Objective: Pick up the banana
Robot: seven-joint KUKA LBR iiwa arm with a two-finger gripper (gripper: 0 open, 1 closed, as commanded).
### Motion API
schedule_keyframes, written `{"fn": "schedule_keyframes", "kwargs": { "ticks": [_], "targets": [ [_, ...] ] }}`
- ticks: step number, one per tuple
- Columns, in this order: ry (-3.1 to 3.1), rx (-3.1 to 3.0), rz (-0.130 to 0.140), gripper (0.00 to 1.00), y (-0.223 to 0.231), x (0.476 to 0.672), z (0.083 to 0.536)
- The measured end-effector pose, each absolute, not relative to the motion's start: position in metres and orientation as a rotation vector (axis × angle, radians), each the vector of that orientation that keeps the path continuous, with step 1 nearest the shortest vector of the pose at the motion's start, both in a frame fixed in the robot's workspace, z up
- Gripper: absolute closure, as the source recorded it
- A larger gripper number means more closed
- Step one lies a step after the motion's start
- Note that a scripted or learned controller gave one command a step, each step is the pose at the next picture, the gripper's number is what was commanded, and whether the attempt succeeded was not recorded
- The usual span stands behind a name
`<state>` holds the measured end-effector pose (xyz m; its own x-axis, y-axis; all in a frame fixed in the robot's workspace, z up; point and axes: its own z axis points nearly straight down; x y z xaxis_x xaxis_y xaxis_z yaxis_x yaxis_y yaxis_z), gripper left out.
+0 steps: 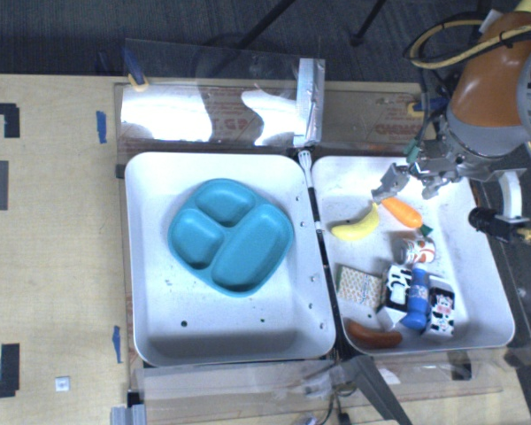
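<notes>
1. I see two white bins side by side: the left bin [150, 264] carries a blue sectioned plate [231, 235] with three compartments, all of it well apart from the arm.
2. The right bin [491, 299] holds everything else, crowded toward its near half.
3. The arm [491, 87], grey with an orange band, reaches in from the right and is cut off by the frame's top right corner.
4. A black-and-white cow-patterned toy [439, 308] lies in the right bin with a blue object [417, 301] across it; their outlines run together and I cannot separate them cleanly.
5. The gripper [405, 181] hangs over the far part of the right bin; its fingers look parted with nothing between them.
6. The banana [357, 227] is yellow, short and curved, lying flat near the right bin's left wall, just below the gripper.
7. An orange carrot [400, 211] lies just beside the banana's right end.
8. A patterned square packet [359, 287], a brown sausage-like piece [373, 334] and a small red-and-white can [419, 252] fill the rest.
</notes>
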<state>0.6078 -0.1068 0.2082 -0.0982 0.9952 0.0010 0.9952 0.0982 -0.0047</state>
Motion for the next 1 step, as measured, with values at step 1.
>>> {"fn": "schedule_keyframes", "kwargs": {
  "ticks": [1],
  "targets": [
    [-2.418, -1.998, 0.005, 0.0, -0.0493, 0.5654, 0.1815]
  ]
}}
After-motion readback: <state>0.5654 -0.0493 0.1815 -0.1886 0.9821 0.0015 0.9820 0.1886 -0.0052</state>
